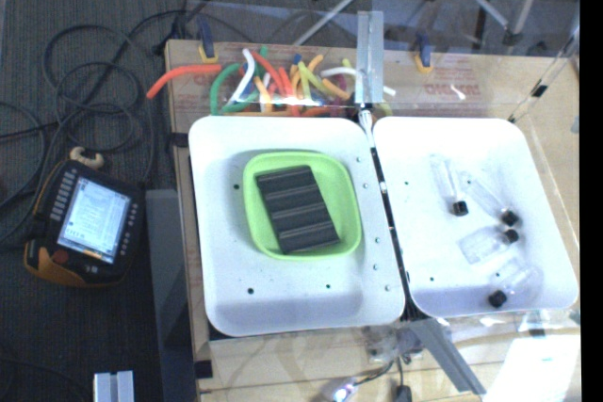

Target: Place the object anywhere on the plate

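A green square plate (350, 193) lies in the middle of the left white bin (283, 301). On the plate rests a dark grey ribbed rectangular block (298, 209), lying flat and slightly turned, well inside the plate's rim.
The right bin (424, 273) holds several clear vials with black caps, such as one vial (448, 187) near the middle and another vial (511, 283) at the front right. Coloured tubes (273, 85) lie behind the left bin. A metal post (370, 61) stands between the bins.
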Controlling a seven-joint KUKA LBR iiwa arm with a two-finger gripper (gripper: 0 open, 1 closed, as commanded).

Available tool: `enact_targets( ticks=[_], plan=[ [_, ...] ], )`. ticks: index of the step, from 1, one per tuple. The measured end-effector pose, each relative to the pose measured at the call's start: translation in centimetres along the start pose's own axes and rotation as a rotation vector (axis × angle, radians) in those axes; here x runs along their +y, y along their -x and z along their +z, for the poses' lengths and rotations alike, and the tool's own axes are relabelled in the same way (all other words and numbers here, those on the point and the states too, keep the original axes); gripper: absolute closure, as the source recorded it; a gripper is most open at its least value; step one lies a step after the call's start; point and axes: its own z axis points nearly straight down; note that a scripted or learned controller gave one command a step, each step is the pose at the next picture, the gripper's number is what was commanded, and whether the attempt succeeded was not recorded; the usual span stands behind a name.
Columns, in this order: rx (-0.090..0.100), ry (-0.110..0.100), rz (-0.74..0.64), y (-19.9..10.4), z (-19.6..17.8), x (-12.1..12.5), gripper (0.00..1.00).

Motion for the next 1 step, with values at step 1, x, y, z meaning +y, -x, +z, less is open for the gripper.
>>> enact_targets(
  ticks=[1],
  plan=[
    [-0.003,-0.005,0.0,0.03,10.55,-0.12,0.0]
  ],
)
